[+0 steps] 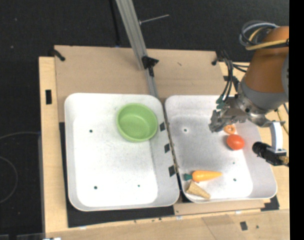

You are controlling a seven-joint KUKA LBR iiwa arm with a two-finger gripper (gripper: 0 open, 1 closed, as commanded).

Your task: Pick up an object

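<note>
The gripper [218, 125] hangs over the right bin [192, 115], beside a small orange piece [231, 129] (possibly touching). I cannot tell its finger state; centre it squarely over the piece before descending.

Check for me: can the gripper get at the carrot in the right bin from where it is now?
Probably yes. The carrot lies uncovered near the front of the right bin, with open floor between it and the gripper. A wedge sits close in front of it, which may crowd a grasp from that side.
</note>
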